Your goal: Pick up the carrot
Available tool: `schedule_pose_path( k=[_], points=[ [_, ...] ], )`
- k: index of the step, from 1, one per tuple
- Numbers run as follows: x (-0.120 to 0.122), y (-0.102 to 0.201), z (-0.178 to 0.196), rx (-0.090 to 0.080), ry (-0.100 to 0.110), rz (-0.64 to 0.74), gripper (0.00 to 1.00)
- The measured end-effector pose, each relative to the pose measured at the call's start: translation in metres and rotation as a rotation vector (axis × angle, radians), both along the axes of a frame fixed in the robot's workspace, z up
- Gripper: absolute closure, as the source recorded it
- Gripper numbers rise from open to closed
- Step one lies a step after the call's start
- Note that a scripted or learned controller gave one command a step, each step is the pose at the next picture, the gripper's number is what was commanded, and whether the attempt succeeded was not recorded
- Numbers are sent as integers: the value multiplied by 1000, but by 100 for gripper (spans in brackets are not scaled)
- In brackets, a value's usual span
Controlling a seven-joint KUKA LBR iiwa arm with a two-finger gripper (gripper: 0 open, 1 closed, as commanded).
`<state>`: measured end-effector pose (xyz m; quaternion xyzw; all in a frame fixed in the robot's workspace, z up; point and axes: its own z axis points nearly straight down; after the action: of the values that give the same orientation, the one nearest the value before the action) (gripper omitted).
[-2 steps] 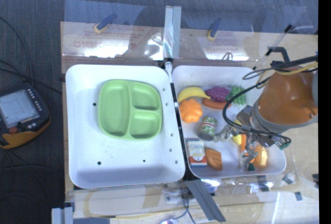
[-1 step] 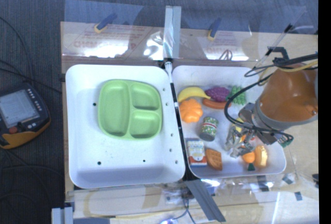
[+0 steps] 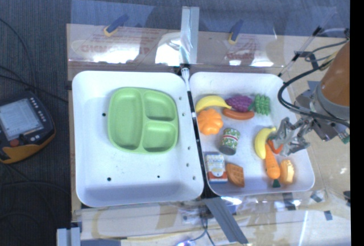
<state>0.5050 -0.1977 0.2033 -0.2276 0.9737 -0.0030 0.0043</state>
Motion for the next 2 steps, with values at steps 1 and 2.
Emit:
schedule_pose_path(
  k=[1, 2],
  points=[
    [-1, 10, 143, 3, -2, -148, 100],
    [24, -25, 245, 2, -2, -109, 100]
  ],
)
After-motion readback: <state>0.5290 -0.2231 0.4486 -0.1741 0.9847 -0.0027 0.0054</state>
